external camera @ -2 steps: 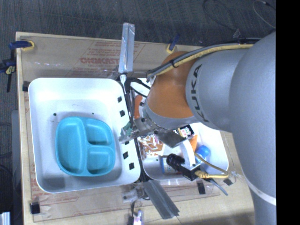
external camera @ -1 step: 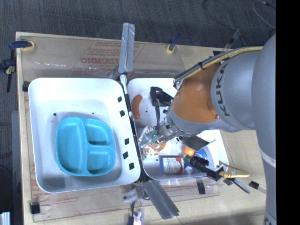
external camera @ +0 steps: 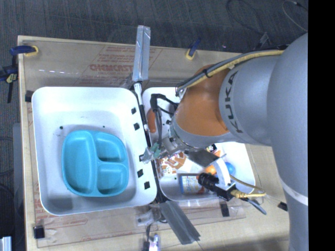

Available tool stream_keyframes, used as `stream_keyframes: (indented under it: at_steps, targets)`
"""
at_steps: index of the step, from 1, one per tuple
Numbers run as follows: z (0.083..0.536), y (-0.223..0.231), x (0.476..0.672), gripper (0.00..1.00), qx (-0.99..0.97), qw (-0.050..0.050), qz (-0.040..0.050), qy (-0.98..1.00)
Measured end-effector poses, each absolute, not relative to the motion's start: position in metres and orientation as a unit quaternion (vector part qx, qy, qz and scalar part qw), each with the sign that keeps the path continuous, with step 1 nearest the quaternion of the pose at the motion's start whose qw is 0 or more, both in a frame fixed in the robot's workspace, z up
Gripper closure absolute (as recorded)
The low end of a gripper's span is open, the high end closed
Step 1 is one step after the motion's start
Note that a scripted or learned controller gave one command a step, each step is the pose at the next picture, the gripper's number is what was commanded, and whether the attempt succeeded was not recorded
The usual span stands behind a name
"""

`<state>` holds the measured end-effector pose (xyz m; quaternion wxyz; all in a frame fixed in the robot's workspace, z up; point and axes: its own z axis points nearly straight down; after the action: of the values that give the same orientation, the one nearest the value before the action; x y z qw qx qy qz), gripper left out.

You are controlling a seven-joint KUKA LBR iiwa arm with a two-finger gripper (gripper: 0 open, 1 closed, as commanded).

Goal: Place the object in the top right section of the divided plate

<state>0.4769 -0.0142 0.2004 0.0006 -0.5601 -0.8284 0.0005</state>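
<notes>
The blue divided plate [external camera: 95,162] lies in the left bin [external camera: 47,109], with one long section on its left and two smaller ones on its right. My gripper [external camera: 158,152] reaches down into the right bin [external camera: 162,95], close to the wall between the two bins. A small greenish piece [external camera: 151,152] shows at its tip, right at that wall. The orange band and the grey wrist cover much of the right bin.
In the right bin lie an orange object [external camera: 151,120] near the divider, an orange-and-white patterned item [external camera: 172,164], a small labelled container [external camera: 189,183], and orange [external camera: 211,168] and blue [external camera: 229,169] pieces. Black clips line the wall between the bins.
</notes>
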Motion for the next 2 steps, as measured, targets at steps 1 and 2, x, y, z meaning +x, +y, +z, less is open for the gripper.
stream_keyframes:
  at_steps: [1,2]
  targets:
    - [0.231,-0.016,0.497,1.00,-0.541,0.001,0.0006,-0.841]
    - [0.170,-0.108,0.476,1.00,-0.601,0.002,0.0012,-0.799]
